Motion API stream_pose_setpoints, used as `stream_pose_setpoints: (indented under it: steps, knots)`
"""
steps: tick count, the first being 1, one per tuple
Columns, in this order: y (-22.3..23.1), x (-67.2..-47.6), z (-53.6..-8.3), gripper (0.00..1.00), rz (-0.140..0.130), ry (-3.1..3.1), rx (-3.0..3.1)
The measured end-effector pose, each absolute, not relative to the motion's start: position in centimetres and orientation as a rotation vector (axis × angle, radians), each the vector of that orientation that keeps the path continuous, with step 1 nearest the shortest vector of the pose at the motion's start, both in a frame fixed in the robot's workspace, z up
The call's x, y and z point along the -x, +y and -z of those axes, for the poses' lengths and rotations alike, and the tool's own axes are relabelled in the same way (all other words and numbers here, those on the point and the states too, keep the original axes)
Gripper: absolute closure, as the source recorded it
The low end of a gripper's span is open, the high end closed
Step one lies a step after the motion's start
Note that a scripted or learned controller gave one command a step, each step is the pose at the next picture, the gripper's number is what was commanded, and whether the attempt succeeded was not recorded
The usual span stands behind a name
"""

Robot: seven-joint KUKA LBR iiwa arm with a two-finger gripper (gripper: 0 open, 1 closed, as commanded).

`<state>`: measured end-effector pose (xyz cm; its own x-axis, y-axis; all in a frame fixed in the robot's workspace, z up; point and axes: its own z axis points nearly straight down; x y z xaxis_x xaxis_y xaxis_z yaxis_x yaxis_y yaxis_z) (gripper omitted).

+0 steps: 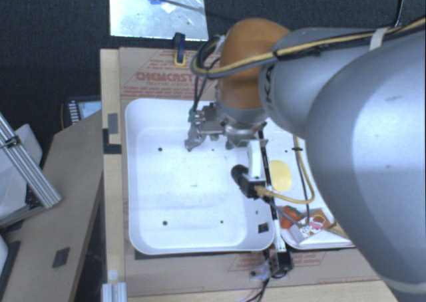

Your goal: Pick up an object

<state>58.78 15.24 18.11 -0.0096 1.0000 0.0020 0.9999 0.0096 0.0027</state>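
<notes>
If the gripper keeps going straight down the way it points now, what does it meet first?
Most likely the bare white floor of the left bin: the gripper hangs over it with no object under it. Its height is hard to judge.

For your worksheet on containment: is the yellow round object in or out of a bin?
In. The yellow round object lies inside the right bin, partly hidden behind the arm.

grey arm [346, 94] hangs over the left bin [153, 227].

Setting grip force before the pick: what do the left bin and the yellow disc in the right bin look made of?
Left bin: apparently moulded plastic, smooth white with a soft sheen and rounded corners. Yellow disc: flat, matte and uniformly coloured, perhaps plastic or foam; partly hidden by cables, so uncertain.
</notes>
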Motion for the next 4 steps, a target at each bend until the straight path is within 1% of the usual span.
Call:
stream_pose_setpoints:
  steps: [1, 2, 3, 4]
  knots:
    - [11.5, -51.7, -17.7, 0.0, 0.008, 2.222, -2.225]
    - [24.3, -58.0, -10.9, 0.0, -0.01, 2.238, -2.206]
    - [23.5, -49.3, -16.7, 0.0, 0.003, 2.231, -2.217]
    - [23.4, -49.7, -16.4, 0.0, 0.0, 2.224, -2.22]
